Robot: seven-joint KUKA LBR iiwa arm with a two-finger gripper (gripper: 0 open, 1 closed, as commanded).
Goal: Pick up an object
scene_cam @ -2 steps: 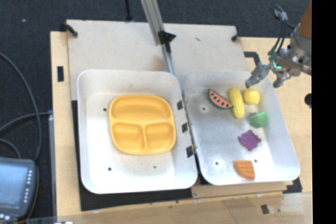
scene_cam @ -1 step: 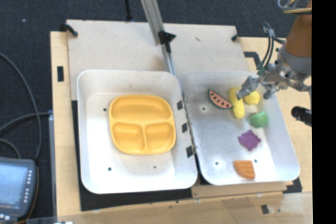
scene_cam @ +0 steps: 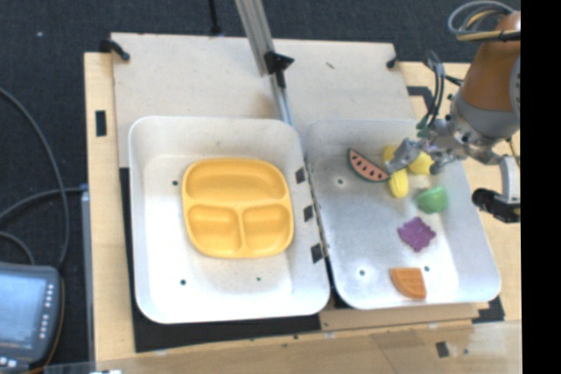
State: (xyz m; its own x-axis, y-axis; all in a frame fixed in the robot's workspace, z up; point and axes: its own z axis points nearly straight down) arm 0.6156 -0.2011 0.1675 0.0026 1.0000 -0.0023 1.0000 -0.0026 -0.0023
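Grey metal two-finger gripper (scene_cam: 419,155) sits low over a small yellow plastic piece (scene_cam: 421,162) in the right white bin (scene_cam: 351,276); can't tell if jaws are apart or clamped. Pick prob. not done, nothing lifted.

Around it:
- 8 o'clock: 2nd yellow piece (scene_cam: 399,183)
- 9: watermelon slice toy (scene_cam: 367,165)
- 5: green lump (scene_cam: 431,200)
- 6: purple toy (scene_cam: 416,234), orange wedge (scene_cam: 408,282)

Left white bin (scene_cam: 166,285) holds a yellow divided plate (scene_cam: 237,206).

arm: reaches in from the right, orange band above the wrist, wrist angled down and leftward | gripper (scene_cam: 412,155): lowest and leftmost part, grey wrist body just up-right of it
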